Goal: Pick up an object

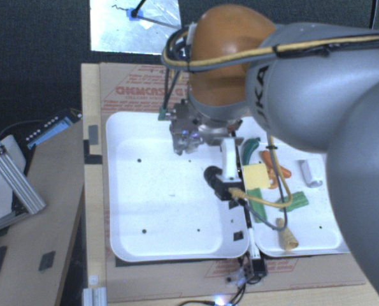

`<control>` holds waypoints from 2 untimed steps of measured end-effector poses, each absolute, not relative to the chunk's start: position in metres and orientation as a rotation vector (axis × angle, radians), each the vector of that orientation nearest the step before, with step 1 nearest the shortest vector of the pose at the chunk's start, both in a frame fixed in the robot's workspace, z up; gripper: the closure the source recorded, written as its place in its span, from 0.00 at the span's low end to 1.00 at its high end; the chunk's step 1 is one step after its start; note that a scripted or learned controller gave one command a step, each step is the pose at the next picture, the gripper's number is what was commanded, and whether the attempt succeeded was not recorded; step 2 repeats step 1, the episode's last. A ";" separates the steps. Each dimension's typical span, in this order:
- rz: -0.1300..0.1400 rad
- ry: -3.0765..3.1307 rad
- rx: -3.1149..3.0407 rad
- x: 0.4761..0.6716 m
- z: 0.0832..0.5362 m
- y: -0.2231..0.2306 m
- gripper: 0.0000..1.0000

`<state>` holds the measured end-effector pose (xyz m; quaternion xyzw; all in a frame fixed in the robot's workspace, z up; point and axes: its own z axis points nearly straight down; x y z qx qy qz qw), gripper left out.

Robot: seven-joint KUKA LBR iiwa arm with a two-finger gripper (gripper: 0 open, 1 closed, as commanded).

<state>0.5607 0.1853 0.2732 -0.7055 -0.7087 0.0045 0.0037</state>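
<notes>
Grey arm [329,101] looms nearest the lens, its hand [188,139] low over the far edge of the left shallow white bin [151,234]; nothing shows between its fingers, and whether they are open or closed I cannot tell.

Judged from here, the reach is in hand and no grasp is made. Candidate objects lie well apart to the right: a yellow square block [255,176], a green strip [291,201], an orange piece [270,166] and a small grey cylinder [306,169] in the right shallow white bin [323,238]. Next comes travel across the divider, then descent.
</notes>
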 end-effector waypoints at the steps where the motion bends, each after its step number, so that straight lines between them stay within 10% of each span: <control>1: 0.012 -2.227 -2.205 0.481 0.204 0.238 1.00; 2: 0.012 -2.227 -2.205 0.481 0.204 0.238 1.00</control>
